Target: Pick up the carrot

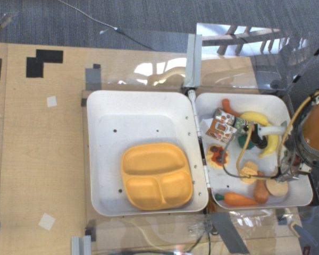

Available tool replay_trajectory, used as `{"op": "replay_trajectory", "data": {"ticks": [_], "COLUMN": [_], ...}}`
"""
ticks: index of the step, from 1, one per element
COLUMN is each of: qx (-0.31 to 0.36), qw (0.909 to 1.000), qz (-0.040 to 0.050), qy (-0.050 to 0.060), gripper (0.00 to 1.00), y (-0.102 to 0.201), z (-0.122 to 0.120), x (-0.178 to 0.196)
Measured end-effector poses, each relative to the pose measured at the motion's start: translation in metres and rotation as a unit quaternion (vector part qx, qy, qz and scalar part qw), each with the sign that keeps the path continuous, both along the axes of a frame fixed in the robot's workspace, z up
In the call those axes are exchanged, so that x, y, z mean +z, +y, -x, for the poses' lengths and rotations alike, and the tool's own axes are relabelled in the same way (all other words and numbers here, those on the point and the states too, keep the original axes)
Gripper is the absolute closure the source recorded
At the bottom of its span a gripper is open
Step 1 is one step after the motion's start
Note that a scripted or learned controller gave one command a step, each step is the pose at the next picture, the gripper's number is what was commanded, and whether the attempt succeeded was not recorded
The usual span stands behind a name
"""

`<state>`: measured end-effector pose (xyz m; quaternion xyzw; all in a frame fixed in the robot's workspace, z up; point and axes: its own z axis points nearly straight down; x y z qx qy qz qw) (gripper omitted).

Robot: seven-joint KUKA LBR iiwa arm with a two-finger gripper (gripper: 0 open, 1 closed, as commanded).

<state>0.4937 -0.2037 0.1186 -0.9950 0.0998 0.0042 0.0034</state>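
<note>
The carrot (239, 199) is orange and tapered, and lies flat along the near wall of the right bin (300, 198), its tip pointing right. My gripper (288, 169) hangs over the right side of that bin, under the grey wrist with the orange band (315, 137). It is to the right of the carrot, a little farther back, and apart from it. Nothing shows between its fingers.
Around the carrot are a brown egg-shaped thing (261, 191), a round beige slice (278, 187) and a pale wedge (250, 169). Farther back lie a banana (263, 122), a brown-and-white box (221, 127) and an orange sausage shape (227, 105). An orange divided plate (157, 174) sits in the left bin (103, 116).
</note>
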Motion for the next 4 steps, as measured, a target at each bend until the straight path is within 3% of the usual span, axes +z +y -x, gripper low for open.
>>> {"op": "replay_trajectory", "data": {"ticks": [1, 2, 3, 4], "qx": [-0.002, 0.001, -0.001, -0.002], "qw": [0.9999, 1.0000, 0.9999, 1.0000], "qz": [0.0037, -0.0005, 0.0037, -0.0001], "qy": [-0.013, 0.000, -0.013, -0.001], "gripper": [1.00, 1.00, 1.00, 1.00], "y": [-0.003, 0.001, -0.003, 0.000], "z": [-0.005, -0.009, -0.014, -0.011], "x": [0.141, 0.010, 0.127, 0.008]}}
